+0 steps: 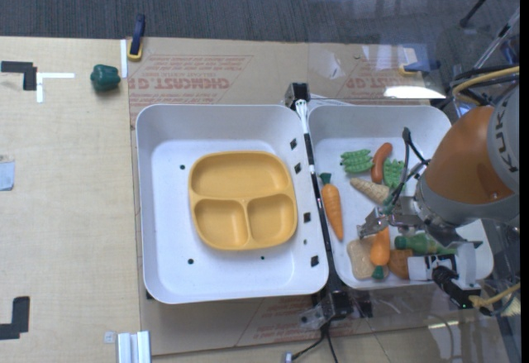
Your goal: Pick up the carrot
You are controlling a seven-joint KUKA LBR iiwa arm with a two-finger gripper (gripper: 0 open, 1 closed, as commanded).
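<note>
Gripper (382, 225) low in right bin (331, 126) over the toy pile, grip state indiscernible; carrot (332, 209) lies apart along the left wall, looks light, stiff, slick plastic — best pinched mid-body.

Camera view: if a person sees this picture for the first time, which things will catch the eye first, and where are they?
The yellow divided plate stands out first, lying alone in the left bin. Next comes the grey and orange arm, reaching from the right over the right bin, where a heap of toy food lies. Among it, the carrot lies near that bin's left wall, apart from the gripper.
</note>
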